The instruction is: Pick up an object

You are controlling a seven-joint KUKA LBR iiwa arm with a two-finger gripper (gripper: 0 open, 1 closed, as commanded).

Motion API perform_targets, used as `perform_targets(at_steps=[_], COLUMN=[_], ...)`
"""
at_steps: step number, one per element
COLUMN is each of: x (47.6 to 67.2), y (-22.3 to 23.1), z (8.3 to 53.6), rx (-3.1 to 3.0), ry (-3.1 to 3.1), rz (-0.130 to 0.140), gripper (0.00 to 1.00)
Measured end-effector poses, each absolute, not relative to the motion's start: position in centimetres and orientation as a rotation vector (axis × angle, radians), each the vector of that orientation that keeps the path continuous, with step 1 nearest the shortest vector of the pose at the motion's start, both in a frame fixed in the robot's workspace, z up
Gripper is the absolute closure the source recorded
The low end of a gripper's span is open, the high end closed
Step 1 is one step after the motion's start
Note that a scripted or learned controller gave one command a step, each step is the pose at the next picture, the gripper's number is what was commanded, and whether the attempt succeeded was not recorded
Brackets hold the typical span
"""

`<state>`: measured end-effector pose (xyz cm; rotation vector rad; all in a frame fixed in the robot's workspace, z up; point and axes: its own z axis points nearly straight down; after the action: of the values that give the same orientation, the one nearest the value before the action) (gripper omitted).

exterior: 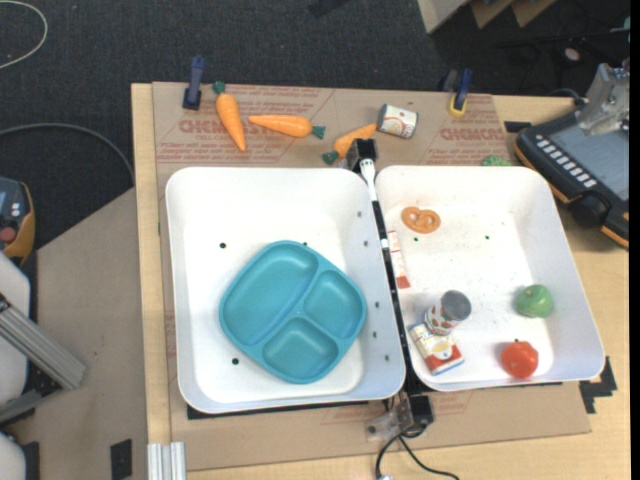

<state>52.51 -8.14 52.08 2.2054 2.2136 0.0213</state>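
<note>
In the camera view two white bins are lying side by side on a brown cardboard sheet (300, 443), and the things that can be picked are mostly sitting in the right bin (560, 228). An orange pretzel (421, 219) is lying flat near the back of this bin. A green apple (534, 301) is resting near the right wall, and a red tomato (519, 359) is sitting in front of it, near the front rim. A small bottle (447, 313) with a grey cap is leaning on a little carton (437, 349) at the front left corner; the two are touching. A thin red and white packet (397, 263) is lying just beside the wall between the bins. In the left bin (190, 228) a teal plate (292, 311) with three compartments is lying turned at an angle. Behind the bins, on the cardboard, three carrots are lying: one (230, 120) at the left, one (282, 125) just beside it, and one (350, 143) partly behind the corner where the bins are meeting. A small can (397, 121) is lying on its side near them. Two blue clamps (193, 81) (460, 90) are holding the back edge. Red printing is running over the cardboard, but the letters are too faint for reading, and the labels on the carton, bottle and can are also too small. A dark device (565, 163) with keys is being cut off at the right edge. I cannot tell if the gripper is released or clenched.
</note>
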Motion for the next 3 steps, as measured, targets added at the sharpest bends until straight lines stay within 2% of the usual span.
perform_targets(at_steps=[1, 2, 3], x=[47.6, 47.9, 49.0], y=[-7.8, 8.9, 5.9], z=[39.4, 49.7, 53.8], rx=[2.232, 2.196, 2.22], ry=[2.227, 2.239, 2.215], rz=[-0.014, 0.021, 0.01], gripper=[1.0, 1.0, 1.0])
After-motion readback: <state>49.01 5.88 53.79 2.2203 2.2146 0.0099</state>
